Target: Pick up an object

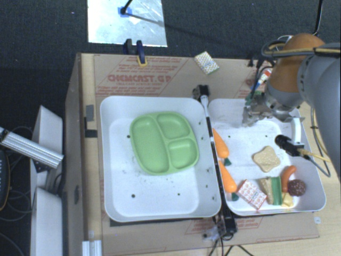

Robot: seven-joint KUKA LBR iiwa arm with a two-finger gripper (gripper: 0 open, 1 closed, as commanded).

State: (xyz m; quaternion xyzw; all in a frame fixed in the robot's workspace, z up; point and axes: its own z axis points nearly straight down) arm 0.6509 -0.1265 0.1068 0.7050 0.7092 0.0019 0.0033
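Observation:
My gripper (252,116) hangs over the far left part of the right bin (234,110), near its back wall, with nothing visibly in it. Below it in that bin lie two orange carrots (221,144) (228,179) along the left wall. A slice of bread (266,158) rests in the middle. At the front sit a red-and-white packet (251,194), a green-and-brown sandwich piece (272,190), a sausage (288,176) and a dark red ball (297,187). The gripper stands well behind all of them.
The left bin (114,143) holds a green divided plate (162,143). A small patterned block (206,62) lies on the cardboard behind the bins, and a blue clamp (139,49) grips the bench's far edge. The grey arm (319,79) comes in from the right.

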